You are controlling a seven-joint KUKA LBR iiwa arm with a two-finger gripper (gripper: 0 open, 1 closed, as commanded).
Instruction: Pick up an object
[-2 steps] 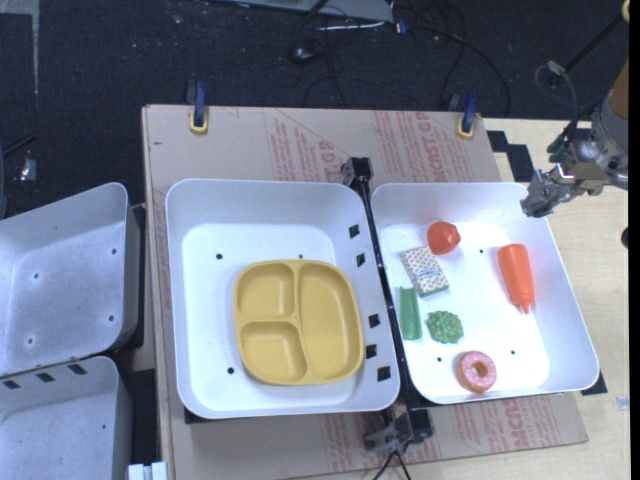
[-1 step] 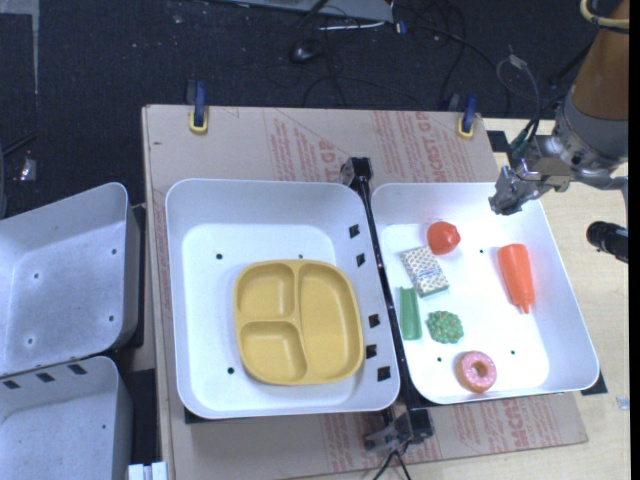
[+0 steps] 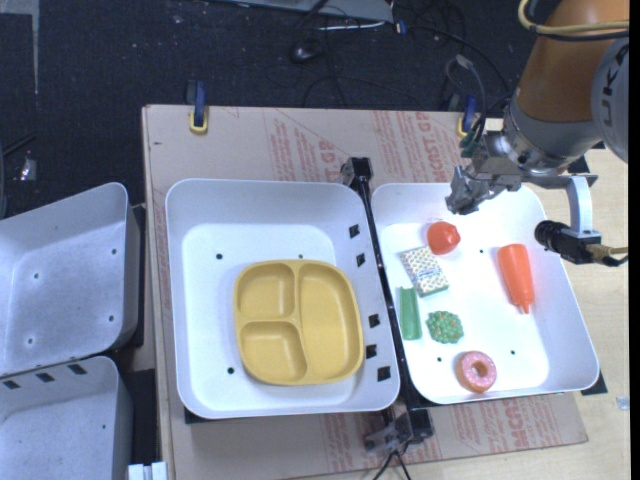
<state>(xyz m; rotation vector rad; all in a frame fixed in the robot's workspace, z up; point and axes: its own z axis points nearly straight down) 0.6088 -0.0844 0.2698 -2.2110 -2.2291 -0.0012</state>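
Fingers [image 3: 466,204] hang over the far-left corner of the right bin [image 3: 570,368], dark against the white, and you cannot tell from this slant whether they stand wide or narrow; nothing shows between them. Just near of them lies the red tomato-like ball [image 3: 443,236], the closest candidate, and its position suggests the arm [image 3: 560,78] is set up for a drop onto it. Being round, it has no long axis to match. Move outward and you find the patterned packet [image 3: 424,270] lying diagonally, then the green stick [image 3: 409,312] along the bin's left wall with its long axis running near to far. The orange carrot [image 3: 517,276] lies to the right, well apart, also running near to far with its narrow end toward you. A green clump [image 3: 444,326] and a pink doughnut [image 3: 476,370] sit nearer still. Over in the left bin [image 3: 200,228] rests a yellow divided tray [image 3: 298,321]. Both bins stand on the desk [image 3: 260,138].
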